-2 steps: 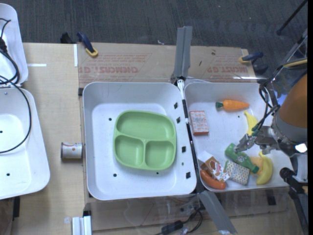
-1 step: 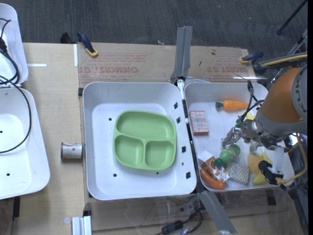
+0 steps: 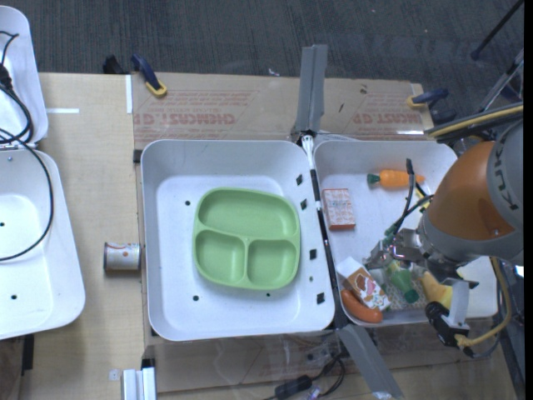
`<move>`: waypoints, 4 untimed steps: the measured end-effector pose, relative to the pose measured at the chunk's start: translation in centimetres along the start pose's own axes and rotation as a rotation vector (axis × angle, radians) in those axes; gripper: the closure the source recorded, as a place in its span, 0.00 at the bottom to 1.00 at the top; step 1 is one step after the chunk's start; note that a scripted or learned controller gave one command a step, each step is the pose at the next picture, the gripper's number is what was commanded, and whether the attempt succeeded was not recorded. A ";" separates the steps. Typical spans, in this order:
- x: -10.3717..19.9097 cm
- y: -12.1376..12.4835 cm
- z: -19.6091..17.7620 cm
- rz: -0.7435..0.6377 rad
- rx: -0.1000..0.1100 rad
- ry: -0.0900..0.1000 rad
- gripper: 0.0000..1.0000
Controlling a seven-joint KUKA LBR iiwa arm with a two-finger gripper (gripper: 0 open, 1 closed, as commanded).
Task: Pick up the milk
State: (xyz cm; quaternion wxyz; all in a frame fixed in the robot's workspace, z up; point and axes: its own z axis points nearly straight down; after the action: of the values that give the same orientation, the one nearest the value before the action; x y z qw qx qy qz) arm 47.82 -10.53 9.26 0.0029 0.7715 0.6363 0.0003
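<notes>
A small milk carton (image 3: 364, 285), white with red and brown print, lies tilted in the right-hand bin (image 3: 354, 167), close to the bin's front left corner, at about seven o'clock within that bin. Touching the carton's lower edge is an orange, sausage-shaped piece (image 3: 361, 307) that rests against the bin's front wall.

Just to the carton's right, at three o'clock from it, the gripper (image 3: 398, 261) hangs low over a small heap of toy food: something green (image 3: 406, 287) and something yellow (image 3: 432, 287) can be made out there, partly under the metal parts. Whether the gripper is open or closed cannot be told from this angle, and nothing can be seen held in it. Above it, the arm (image 3: 475, 198) enters from the right side, its orange band broad and rounded, with black cables running along it.

Farther back in the same bin, at twelve o'clock from the carton, a small pink box (image 3: 338, 207) lies flat near the left wall. At one o'clock, near the back, lies a toy carrot (image 3: 391, 178) with a green top.

The left-hand bin (image 3: 158, 223) sits beside it, the two touching along a shared edge. In its middle rests a light green plate (image 3: 246, 238) with three compartments.

On the wooden bench (image 3: 83, 140), at nine o'clock outside the left-hand bin, a small tin can (image 3: 122, 257) lies on its side.
</notes>
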 end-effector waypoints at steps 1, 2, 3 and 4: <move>0.0 0.0 0.0 0.000 0.000 0.000 0.00; 6.0 6.6 -9.8 0.240 0.008 0.000 0.00; 0.8 4.0 -1.4 -0.162 0.009 0.003 0.00; -9.8 2.5 -0.3 -0.414 0.006 0.009 0.00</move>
State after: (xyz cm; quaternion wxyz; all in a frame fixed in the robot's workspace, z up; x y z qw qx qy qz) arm 48.40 -20.59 9.56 -0.0022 0.6242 0.7812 0.0012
